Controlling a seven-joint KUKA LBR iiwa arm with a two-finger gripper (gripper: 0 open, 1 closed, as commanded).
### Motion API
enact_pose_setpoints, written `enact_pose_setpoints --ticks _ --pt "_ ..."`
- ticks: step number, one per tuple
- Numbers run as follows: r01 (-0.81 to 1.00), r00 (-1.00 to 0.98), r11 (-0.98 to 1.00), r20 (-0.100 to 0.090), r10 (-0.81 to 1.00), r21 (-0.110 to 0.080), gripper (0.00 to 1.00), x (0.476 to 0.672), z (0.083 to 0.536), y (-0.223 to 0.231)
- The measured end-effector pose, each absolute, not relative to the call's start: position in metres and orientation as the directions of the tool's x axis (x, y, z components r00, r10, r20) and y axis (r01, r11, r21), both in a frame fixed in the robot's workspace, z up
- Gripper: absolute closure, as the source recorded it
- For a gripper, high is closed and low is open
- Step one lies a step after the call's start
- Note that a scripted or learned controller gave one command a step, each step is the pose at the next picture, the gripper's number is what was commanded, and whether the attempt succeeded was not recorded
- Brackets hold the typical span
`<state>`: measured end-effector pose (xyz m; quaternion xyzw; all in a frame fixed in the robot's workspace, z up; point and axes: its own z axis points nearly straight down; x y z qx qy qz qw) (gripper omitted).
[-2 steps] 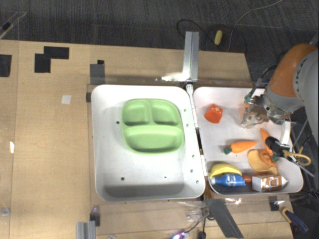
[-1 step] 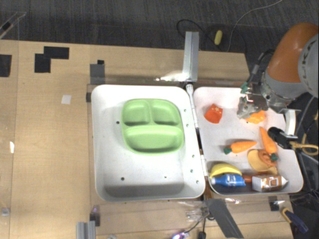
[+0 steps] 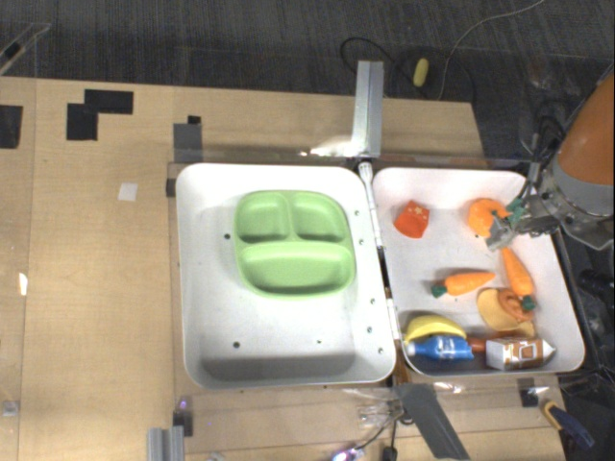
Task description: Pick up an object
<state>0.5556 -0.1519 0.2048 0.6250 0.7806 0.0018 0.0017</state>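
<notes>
Camera view: I see the gripper [image 3: 504, 227] over the upper right of the right bin [image 3: 423, 188], coming in from the right edge, with the orange band of the arm [image 3: 588, 142] above it. Its tip sits just beside, perhaps touching, an orange round object [image 3: 481, 215] near the bin's back wall. I cannot tell how far the jaws stand apart, nor whether anything lies between them; the tip is too small and dark against the object.

Other candidates in the same bin: a red piece [image 3: 412, 220] to the left, well apart from the gripper; two carrots, one lying flat [image 3: 465, 281] and one slanted [image 3: 517, 272] just below the gripper; a tan item [image 3: 504, 307]; a yellow banana [image 3: 433, 328]; a blue-labelled bottle [image 3: 444, 350] and a white bottle [image 3: 517, 352] along the front wall. The left bin [image 3: 202, 286] bears a green divided tray [image 3: 292, 241].

My judgement: the step in hand is the approach to the orange round object. The next move calls for a centred descent, then a closure, and a lift to prove the hold
</notes>
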Motion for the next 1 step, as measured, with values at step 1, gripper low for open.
enact_pose_setpoints --ticks 1 --pt "0.967 -0.254 0.254 -0.001 0.967 0.007 1.0 0.5762 0.2578 -0.1126"
